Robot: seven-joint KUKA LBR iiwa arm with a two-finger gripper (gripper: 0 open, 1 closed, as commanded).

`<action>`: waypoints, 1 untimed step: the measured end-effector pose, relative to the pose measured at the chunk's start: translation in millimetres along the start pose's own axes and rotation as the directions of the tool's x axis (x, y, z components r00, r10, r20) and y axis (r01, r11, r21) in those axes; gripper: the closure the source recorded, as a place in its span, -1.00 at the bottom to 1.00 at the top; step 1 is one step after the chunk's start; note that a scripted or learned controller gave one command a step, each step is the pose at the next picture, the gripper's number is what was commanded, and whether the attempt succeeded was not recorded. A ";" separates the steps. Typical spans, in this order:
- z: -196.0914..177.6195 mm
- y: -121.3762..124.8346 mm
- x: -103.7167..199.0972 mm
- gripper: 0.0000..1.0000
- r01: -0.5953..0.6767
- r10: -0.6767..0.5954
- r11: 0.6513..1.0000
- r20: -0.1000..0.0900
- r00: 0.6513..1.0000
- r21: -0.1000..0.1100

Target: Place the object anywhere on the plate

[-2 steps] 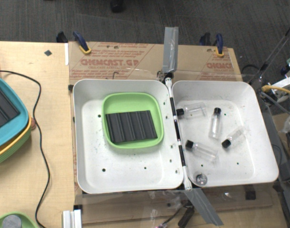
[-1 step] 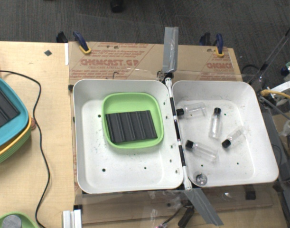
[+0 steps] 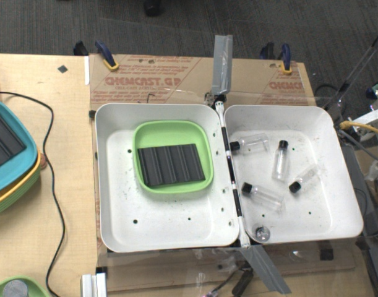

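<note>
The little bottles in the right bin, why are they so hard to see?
In the camera view, the clear vials sit on the right white bin, so see-through glass blends into white; mostly their black caps stand out. The light is soft and even, with faint shadows. The green plate in the left bin shows plainly.

Cut off at frame's left edge: stacked teal and yellow trays [image 3: 12,159]. Bottom-left corner: green container [image 3: 15,288], partly visible.

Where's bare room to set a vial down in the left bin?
The green plate is mostly covered by a dark ribbed insert; only its rim band is bare. The left bin floor in front of the plate is open. The right bin is crowded with vials.
</note>
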State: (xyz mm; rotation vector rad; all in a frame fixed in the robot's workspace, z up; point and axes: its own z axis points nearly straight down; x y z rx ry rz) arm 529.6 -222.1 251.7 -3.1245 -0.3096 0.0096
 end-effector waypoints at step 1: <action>-12.2 -1.5 -11.4 -1.00 -0.002 0.002 1.000 -0.002 1.000 -0.001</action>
